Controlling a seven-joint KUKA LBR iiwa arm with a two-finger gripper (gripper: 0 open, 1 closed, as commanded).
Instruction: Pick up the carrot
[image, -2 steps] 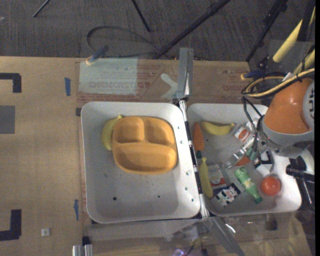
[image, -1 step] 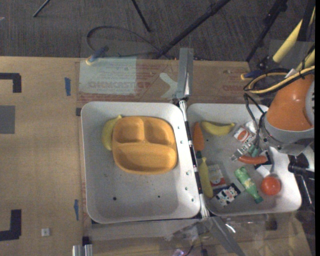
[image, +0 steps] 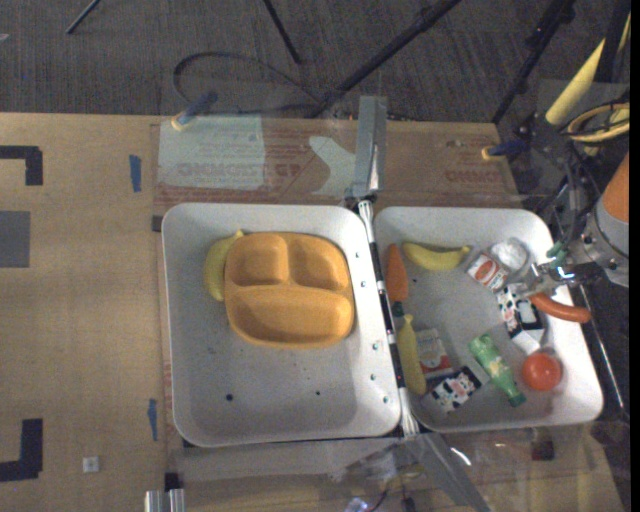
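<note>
The carrot (image: 396, 272), orange and tapered, lies lengthwise against the left wall of the right bin (image: 585, 395), just left of a yellow banana (image: 433, 257). My gripper (image: 553, 270) hangs over that bin's right side, well right of the carrot and apart from it. It is just above an orange-red sausage (image: 560, 308) and next to a clear cup (image: 510, 253). Nothing visible sits in the gripper.
The right bin also holds a red-and-white can (image: 485, 270), a cow-print carton (image: 519, 312), a tomato (image: 541, 371), a green bottle (image: 497, 368), a yellow corn cob (image: 410, 352) and another small carton (image: 452, 388). The left bin (image: 190, 380) holds an orange divided plate (image: 288, 288) lying over a second banana (image: 215, 268).
</note>
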